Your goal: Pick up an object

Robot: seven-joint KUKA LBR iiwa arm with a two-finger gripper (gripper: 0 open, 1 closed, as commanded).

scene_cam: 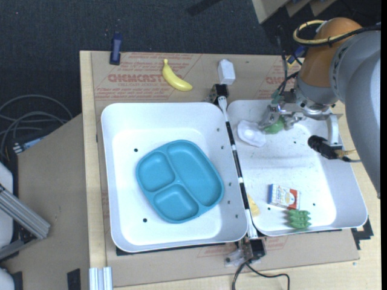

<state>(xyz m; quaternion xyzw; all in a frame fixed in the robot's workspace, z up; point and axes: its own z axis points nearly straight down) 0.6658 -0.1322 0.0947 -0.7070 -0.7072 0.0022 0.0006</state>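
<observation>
Camera view puts the gripper (pixel 279 117) low over the far end of the right bin (pixel 338 189), at the tip of the grey arm (pixel 357 59) with its orange band (pixel 323 47). A small green object (pixel 273 127) sits right at the fingertips, and it looks caught between them, though the metal parts crowd together there and the grip itself is hard to make out. Whether the fingers are closed tight on it or merely around it cannot be told for sure.

Just to the left of that green piece, a white rounded object (pixel 251 133) lies on the bin floor near the divide between the two bins. Nearer the front of the same bin, a small card box with blue and red print (pixel 283 196) lies flat, and a green knobbly toy (pixel 299 219) rests just in front of it, close to the front rim. A small yellow piece (pixel 253 208) sits at the bin's left edge.

The left bin (pixel 118 162) holds a blue divided plate (pixel 178 180) with three compartments, lying flat near its middle.

Outside the bins, on the cardboard bench top (pixel 97 89), a yellow banana (pixel 174 77) lies behind the left bin, and a white block (pixel 226 71) sits to its right.
</observation>
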